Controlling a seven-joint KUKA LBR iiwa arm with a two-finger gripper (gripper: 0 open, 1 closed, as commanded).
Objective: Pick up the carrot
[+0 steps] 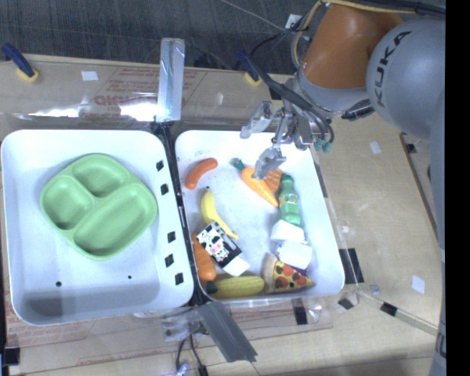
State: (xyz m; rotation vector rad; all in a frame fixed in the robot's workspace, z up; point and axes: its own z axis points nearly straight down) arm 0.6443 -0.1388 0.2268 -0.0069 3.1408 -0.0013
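Observation:
The carrot [264, 186], orange with a small green top at its left end, lies slanted in the upper middle of the right bin [219, 143]. My gripper [268, 163] hangs from the grey and orange arm at the upper right. It sits directly over the carrot's upper edge, low in the bin and right at or just above the carrot. The carrot rests on the bin floor, with the right part of it next to a green bottle [288, 202].
The right bin also holds a sausage [201, 171], a banana [212, 211], a cow-patterned carton [218, 245], white blocks [291, 243], a pizza slice [286, 276] and a yellow piece [236, 287]. A green divided plate [99, 204] lies in the left bin [23, 288].

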